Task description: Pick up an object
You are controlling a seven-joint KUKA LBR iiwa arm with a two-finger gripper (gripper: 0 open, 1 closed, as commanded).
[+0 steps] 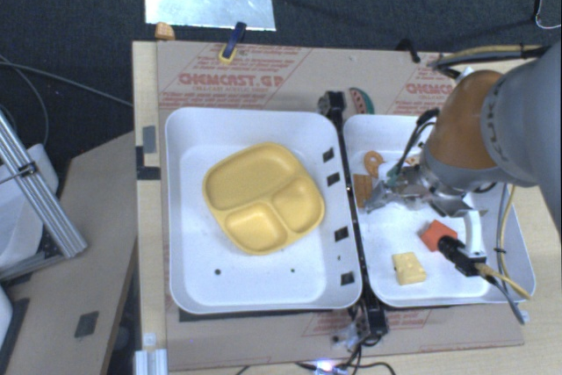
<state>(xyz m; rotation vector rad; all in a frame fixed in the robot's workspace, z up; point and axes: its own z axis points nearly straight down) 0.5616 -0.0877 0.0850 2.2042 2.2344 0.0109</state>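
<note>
Pale yellow foam block [408, 268] lies low in right white bin [386, 294], red-orange block [437, 234] near it. Gripper [379, 194] low at bin's left wall; grip state cannot be told. Yellow sectioned plastic tray [263, 198] fills left white bin [189, 277].

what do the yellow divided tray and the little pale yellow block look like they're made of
The yellow divided tray in the left bin looks like moulded plastic: one even colour, rounded compartment walls, a soft sheen. The pale yellow block in the right bin looks matte, possibly foam or soft plastic shaped like cheese; too small to be sure.
</note>
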